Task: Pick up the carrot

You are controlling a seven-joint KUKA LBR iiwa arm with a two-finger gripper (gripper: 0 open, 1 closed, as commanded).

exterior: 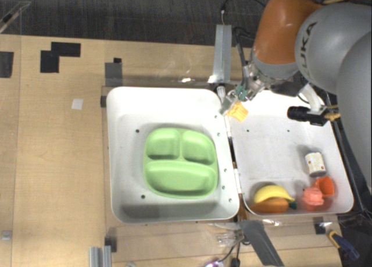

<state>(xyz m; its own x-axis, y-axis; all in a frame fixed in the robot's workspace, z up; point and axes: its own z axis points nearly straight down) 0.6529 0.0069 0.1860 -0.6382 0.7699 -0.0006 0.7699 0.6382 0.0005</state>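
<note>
The carrot [273, 205] is orange with a green end and lies in the right bin's front corner. It is tucked under a yellow banana [273, 192]. My gripper [233, 100] hangs over the back left corner of the right bin [273, 138], close to the divide between the bins and far from the carrot. A small yellow piece [237, 111] sits right at the gripper's tip. Whether it is held or lying on the bin floor is unclear.
The left bin [125, 143] holds a green divided plate [181, 162]. In the right bin's front right corner are a pink item [313, 197], an orange cup [326, 186] and a small white box [314, 163]. The arm's bulk [325, 33] overhangs the back right.
</note>
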